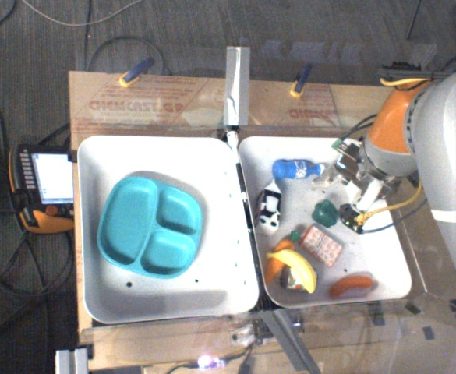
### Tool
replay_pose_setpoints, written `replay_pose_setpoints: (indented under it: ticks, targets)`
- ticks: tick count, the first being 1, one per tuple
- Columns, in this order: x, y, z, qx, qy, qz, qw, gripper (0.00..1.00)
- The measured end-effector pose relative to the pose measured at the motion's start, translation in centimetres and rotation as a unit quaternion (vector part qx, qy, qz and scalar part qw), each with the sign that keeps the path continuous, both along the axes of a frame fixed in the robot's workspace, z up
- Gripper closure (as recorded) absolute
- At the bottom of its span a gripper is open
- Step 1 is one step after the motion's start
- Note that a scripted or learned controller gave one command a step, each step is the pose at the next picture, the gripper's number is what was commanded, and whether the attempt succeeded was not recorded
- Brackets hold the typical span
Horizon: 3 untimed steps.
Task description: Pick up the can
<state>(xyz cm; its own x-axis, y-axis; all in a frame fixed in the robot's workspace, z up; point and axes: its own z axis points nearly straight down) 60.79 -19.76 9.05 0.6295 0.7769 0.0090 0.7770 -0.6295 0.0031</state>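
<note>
Even, fairly bright overhead light washes the two white bins (243,209) nearly to glare, casts soft shadows under the teal tray (151,224) and along the bin walls, leaves the surrounding floor (212,22) dim, and the picture looks slightly soft and grainy.

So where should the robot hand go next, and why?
Probably a small shift toward the dark green can, then down: the gripper hovers beside it, not over it, and the blue bottle lies close by.
</note>
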Motion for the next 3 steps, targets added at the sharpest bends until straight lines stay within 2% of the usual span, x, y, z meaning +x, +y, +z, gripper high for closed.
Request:
replay_pose_setpoints:
  ticks: [1, 2, 3]
  targets:
    - [-4.3, 2.0, 0.0, -0.0052, -0.002, 0.084, 0.9964, 0.0]
    - [-11.2, 1.5, 0.1, -0.006, -0.003, 0.076, 0.9971, 0.0]
    - [-9.2, 0.3, 0.0, -0.0024, 0.0, 0.112, 0.9938, 0.0]
